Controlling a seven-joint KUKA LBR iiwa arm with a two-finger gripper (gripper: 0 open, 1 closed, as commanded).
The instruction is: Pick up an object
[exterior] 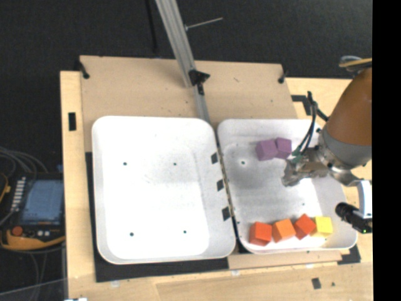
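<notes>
My grey arm's two-finger gripper (292, 175) low over the right shallow white bin (250, 137), whether it is open I cannot tell, purple foam blocks (274, 148) just beyond, orange and yellow cubes (289, 228) along the near wall

Grey arm (343, 148) with a broad orange band, dark cables, and a metallic end effector (294, 174)

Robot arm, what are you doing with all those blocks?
The robot arm is reaching into the right bin to pick something up. Its gripper is low over the bin floor, just below the purple blocks. A row of orange blocks and a yellow block sits along the bin's near edge. Nothing looks picked up yet. The left bin sits beside it.
</notes>
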